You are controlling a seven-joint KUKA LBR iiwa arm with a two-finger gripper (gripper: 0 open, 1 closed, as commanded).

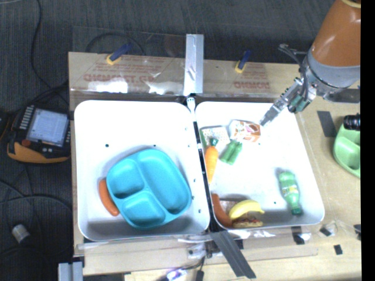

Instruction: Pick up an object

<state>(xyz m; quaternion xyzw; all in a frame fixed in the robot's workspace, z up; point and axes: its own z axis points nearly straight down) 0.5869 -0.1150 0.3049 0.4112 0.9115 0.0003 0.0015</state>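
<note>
My gripper (263, 120) hangs over the right bin's (310, 174) far side, slanting down to the left, its tip just right of a white and orange packet (244, 130). Nothing shows in it. Below the packet lie a small green bottle (230, 152), a green card (210, 136) and a carrot (210, 161) along the divider. A larger green bottle (289, 191) lies near the right wall. A banana (246, 208) and a reddish sausage (219, 211) sit at the front edge.
The left bin (88, 133) holds a blue divided plate (149, 186) with an orange sausage (107, 196) beside it. A green container (350, 146) stands on the bench to the right. A handheld device (42, 130) lies off the bench at left.
</note>
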